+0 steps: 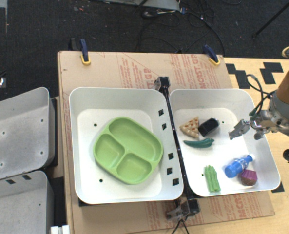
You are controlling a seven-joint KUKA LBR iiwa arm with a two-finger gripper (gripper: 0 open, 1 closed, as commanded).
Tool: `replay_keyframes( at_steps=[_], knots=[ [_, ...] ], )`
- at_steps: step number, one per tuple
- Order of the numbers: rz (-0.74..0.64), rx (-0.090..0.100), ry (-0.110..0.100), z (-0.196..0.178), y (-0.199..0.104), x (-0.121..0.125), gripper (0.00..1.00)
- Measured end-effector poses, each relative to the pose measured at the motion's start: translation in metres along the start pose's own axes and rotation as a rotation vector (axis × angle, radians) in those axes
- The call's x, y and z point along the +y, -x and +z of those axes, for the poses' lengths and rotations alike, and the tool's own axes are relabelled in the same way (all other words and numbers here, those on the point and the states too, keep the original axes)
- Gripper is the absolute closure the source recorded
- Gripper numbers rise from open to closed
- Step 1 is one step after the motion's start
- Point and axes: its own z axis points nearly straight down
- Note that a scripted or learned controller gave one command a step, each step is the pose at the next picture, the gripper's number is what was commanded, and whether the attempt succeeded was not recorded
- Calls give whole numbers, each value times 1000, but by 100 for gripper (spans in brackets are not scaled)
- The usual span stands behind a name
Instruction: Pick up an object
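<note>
The right bin holds several small objects. A tan pizza-slice toy and a black block lie near its middle, with a dark green pepper just below them. Toward the front lie a light green stalk, a blue bottle and a purple piece. My gripper hangs over the bin's right side, right of the black block and above the bottle. Its fingers stand open with nothing between them.
The left bin holds a green three-compartment plate. A black divider runs between the two bins. Grey metal trays sit off the bench at the left. Clamps hold the board's far edge.
</note>
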Motion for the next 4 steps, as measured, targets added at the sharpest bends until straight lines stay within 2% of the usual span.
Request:
replay_keyframes(
  at_steps=[1, 2, 3, 4],
  knots=[
    [0, 1, 0, 52, -8, -8, 0],
    [0, -1, 3, 82, -8, -9, 0],
    [0, -3, 7, 70, -8, -8, 100],
    [-2, -4, 10, 27, -5, -7, 100]
  ],
)
